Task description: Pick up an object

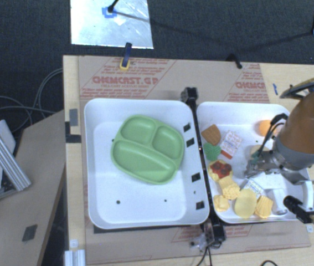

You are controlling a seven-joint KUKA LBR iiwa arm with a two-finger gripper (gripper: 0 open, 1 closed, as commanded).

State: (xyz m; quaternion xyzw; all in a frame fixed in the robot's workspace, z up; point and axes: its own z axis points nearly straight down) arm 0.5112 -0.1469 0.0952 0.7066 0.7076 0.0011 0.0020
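My gripper (pixel 252 170) hangs low over the middle of the right bin (pixel 240 108), at the end of the grey and orange arm (pixel 306 134) that reaches in from the right. Just below and left of it lie several yellow toy foods: a pale yellow piece (pixel 245 204), a ridged yellow piece (pixel 263 206) and a corn-like piece (pixel 231 192). A red item (pixel 220 167) lies to its left. Farther up are a white and red packet (pixel 232 143), a green item (pixel 212 150), a brown piece (pixel 211 133) and an orange ball (pixel 263 127), partly hidden behind the arm.
The left bin (pixel 98 148) holds a green divided plate (pixel 148 148). A black divider with clips (pixel 197 148) runs between the bins. Both bins rest on a cardboard sheet (pixel 145 79).
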